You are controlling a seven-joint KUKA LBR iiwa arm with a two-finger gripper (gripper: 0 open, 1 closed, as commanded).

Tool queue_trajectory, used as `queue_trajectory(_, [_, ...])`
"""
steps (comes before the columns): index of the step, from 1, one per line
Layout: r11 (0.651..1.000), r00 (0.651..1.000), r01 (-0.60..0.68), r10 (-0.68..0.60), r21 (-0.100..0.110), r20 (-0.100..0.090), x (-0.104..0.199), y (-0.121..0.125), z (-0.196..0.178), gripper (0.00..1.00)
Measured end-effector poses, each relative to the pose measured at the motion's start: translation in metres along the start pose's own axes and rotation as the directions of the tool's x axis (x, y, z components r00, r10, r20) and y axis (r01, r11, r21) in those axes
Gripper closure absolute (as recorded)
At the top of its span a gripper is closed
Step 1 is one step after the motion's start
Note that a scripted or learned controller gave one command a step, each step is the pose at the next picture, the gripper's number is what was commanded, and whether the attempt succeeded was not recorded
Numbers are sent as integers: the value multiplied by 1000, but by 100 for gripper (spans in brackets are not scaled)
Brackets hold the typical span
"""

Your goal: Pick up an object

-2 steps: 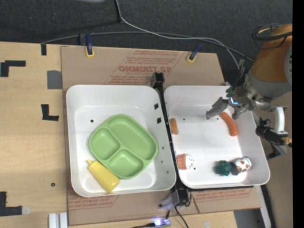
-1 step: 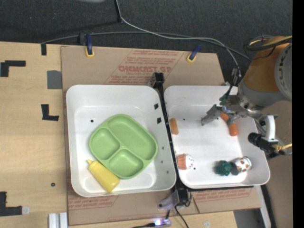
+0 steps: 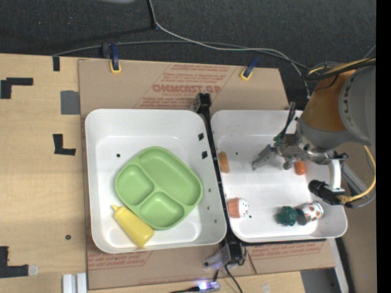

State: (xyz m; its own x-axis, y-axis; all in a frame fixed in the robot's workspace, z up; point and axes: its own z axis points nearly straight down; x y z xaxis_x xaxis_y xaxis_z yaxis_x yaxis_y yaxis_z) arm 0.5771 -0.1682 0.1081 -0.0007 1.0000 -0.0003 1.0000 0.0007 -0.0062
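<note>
arm reaching in from the right, low over the right bin (image 3: 244, 122) | claw (image 3: 272, 157) spread open, nothing in it | small orange piece (image 3: 300, 168) just right of it, green toy (image 3: 287, 216) nearer | left bin: green plate (image 3: 159, 188), yellow bottle (image 3: 132, 226)

Camera: one, fixed above the surface (image 3: 36, 163), looking down at a slant. Range: moderate; both white bins fit whole, the left bin (image 3: 98, 133) mid-frame, the right bin (image 3: 244, 121) toward the frame's right. Far side: dark floor and cables along the top edge. Near side: cardboard underlay (image 3: 183, 84) runs to the bottom edge. Arm (image 3: 333, 112) enters from the right.
</note>
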Motion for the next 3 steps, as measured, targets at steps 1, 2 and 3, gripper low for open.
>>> queue_trajectory(1, [1000, 1000, 2, -2, -3, -1, 1, 1, -13, 100])
queue_trajectory(2, [1000, 1000, 1, -1, -10, 1, 2, 12, -64, 100])
queue_trajectory(3, [1000, 1000, 0, 0, -11, 2, -6, 10, -124, 100])
